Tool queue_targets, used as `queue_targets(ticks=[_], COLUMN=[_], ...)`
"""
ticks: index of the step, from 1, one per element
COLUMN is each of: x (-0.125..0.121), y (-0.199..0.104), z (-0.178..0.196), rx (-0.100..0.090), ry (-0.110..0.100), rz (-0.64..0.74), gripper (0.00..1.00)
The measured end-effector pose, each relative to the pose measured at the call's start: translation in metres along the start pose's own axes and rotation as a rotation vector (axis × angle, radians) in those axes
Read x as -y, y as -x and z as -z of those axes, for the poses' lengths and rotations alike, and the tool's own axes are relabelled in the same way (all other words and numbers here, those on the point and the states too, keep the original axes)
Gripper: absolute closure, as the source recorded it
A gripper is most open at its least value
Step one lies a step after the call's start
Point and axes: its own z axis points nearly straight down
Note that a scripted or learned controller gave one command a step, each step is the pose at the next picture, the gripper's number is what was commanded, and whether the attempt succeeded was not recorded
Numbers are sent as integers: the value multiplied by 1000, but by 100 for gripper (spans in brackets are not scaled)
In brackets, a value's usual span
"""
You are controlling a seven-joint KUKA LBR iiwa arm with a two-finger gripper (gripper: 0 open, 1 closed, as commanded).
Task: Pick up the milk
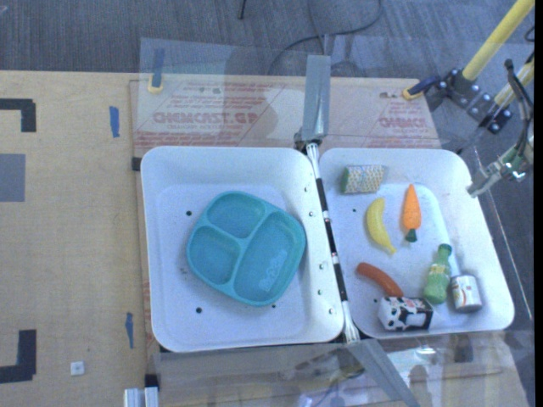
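The milk [405, 313] is a small carton with black and white cow patches. It lies on its side at the front edge of the right bin [475, 185], just below a red sausage [378, 278] and left of a green bottle [437, 275]. My gripper [507, 164] shows partly at the right edge of the view, beyond the right bin's far right corner. It is well away from the milk, with nothing visibly in it.
The right bin also holds a tin can [464, 293], a banana [379, 225], a carrot [411, 209] and a speckled green-yellow block [364, 179]. A teal divided plate [246, 248] lies in the left bin [161, 185]. A yellow pole with black clamps [472, 75] stands at the back right.
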Motion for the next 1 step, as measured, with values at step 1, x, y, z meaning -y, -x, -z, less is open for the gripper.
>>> queue_targets(ticks=[1], x=[-73], y=[-67], z=[121], rx=[-1], ry=[1], rz=[71], gripper=[100])
